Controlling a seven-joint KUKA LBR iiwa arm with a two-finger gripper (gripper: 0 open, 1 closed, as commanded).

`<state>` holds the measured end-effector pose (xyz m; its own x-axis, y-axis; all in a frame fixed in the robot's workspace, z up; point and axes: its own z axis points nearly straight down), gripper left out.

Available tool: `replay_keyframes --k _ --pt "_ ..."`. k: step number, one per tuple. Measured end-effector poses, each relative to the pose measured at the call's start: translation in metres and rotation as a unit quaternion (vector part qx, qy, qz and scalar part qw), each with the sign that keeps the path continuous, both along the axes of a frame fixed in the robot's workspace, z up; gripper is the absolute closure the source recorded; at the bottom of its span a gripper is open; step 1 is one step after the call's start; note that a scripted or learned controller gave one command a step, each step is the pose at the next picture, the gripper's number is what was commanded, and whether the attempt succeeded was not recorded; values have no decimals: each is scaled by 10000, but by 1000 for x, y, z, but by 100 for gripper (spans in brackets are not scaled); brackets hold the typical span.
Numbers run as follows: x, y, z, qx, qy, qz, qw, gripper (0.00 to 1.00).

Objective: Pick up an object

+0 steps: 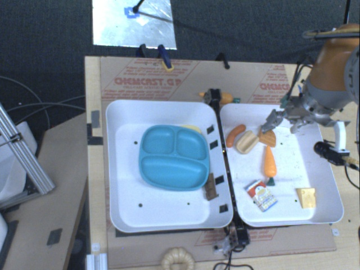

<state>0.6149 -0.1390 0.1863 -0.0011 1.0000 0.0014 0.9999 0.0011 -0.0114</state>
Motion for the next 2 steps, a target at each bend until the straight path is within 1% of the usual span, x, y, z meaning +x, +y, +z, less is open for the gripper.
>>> replay_keyframes --k 1,2 --pt "3 0 8 -9 -64 11 10000 0" --pt "-3 3 -53 -4 -39 2 10000 0"
